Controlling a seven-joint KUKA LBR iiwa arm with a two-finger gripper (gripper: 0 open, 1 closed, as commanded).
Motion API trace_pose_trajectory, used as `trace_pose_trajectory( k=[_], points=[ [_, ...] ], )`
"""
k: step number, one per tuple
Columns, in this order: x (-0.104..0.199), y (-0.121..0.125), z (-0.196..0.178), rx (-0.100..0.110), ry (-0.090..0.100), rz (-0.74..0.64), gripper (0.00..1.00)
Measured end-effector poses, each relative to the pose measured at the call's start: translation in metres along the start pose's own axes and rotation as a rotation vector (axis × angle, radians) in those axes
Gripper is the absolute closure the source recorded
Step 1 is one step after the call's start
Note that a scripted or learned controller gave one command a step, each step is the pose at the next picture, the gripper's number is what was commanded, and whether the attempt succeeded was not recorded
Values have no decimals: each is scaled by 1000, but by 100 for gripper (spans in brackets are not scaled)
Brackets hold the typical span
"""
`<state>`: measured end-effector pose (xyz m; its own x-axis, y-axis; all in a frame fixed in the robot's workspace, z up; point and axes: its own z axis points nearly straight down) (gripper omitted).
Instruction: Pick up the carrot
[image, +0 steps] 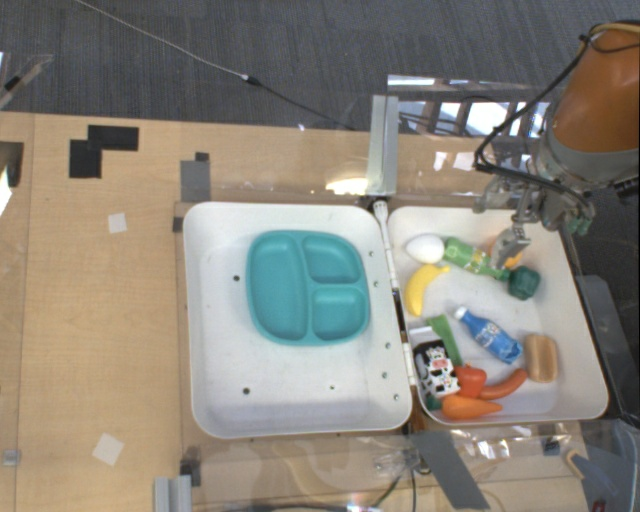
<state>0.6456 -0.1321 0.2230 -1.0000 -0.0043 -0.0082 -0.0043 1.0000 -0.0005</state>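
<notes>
What looks like the carrot (513, 264) lies near the back right of the right bin (585, 350). Only a short orange stub of it shows, joined to a dark green leafy top (524, 283). My gripper (511, 246) hangs straight down over the orange stub, at or just above it, and hides most of it. From this angle I cannot tell whether the carrot is gripped. The arm's orange band (600, 95) is at the upper right.
Around it in the right bin are a green bottle (470, 256), white egg (424, 247), banana (426, 287), blue bottle (490, 336), bread roll (541, 358), red chilli (503, 385), an orange piece (468, 407) and a cow-print box (436, 368). The left bin (215, 390) holds a teal divided plate (307, 285).
</notes>
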Motion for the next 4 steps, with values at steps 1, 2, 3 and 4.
trace_pose_trajectory(
  k=[1,2,3,4],
  points=[
    [-21,-52,112,-1,10,129,0],
    [-16,-74,137,0,15,143,0],
    [-22,-73,121,4,-10,138,100],
    [-21,-73,61,1,-8,502,100]
  ],
)
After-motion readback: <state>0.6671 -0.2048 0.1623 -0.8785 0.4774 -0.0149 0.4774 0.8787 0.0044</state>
